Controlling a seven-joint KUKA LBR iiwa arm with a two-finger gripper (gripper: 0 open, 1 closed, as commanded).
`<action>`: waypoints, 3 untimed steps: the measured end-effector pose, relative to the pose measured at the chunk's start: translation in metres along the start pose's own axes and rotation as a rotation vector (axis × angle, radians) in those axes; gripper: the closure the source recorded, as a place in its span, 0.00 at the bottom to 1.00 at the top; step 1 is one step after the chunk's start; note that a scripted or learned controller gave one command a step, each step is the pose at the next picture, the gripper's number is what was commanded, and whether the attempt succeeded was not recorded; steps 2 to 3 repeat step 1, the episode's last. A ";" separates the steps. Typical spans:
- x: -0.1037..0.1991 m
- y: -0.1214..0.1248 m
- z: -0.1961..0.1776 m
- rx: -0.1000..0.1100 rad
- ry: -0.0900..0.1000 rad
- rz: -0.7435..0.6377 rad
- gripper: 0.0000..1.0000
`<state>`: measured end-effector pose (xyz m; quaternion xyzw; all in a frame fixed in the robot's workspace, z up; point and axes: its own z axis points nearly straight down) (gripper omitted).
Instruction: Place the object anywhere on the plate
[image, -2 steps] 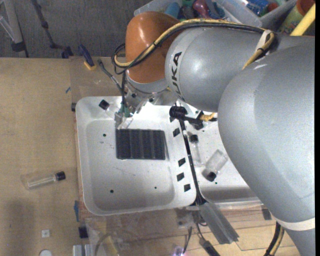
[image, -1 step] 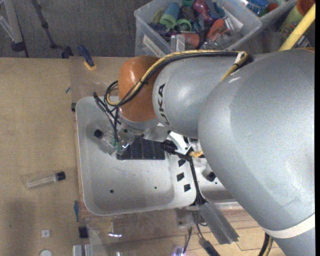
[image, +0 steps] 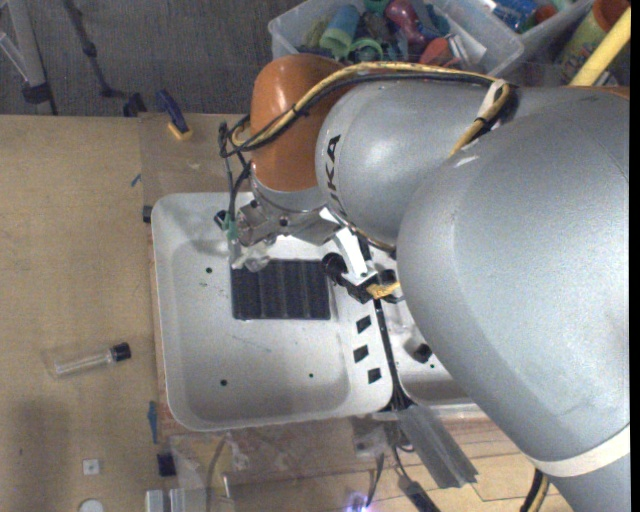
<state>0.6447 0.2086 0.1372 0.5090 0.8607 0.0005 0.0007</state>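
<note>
A dark ribbed rectangular slab (image: 282, 290) lies flat in the left white bin (image: 200, 390), towards its back half. My gripper (image: 248, 252) hangs below the orange band, right over the slab's back left corner, touching or nearly touching it. The wrist and cables cover most of the gripper. The bulky grey arm hides nearly all of the right bin, and whatever lies in there is out of sight.
A clear vial with a black cap (image: 86, 358) lies on the wooden bench left of the bins. A tub of colourful toys (image: 400, 30) stands at the back. A blue clip (image: 178, 118) sits at the bench's far edge. Black square marks (image: 362, 352) run along the divider between bins.
</note>
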 end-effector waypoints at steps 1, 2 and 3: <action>0.001 0.020 0.013 0.018 0.005 0.368 1.00; 0.001 0.020 0.013 0.018 0.005 0.368 1.00; 0.001 0.020 0.013 0.018 0.005 0.368 1.00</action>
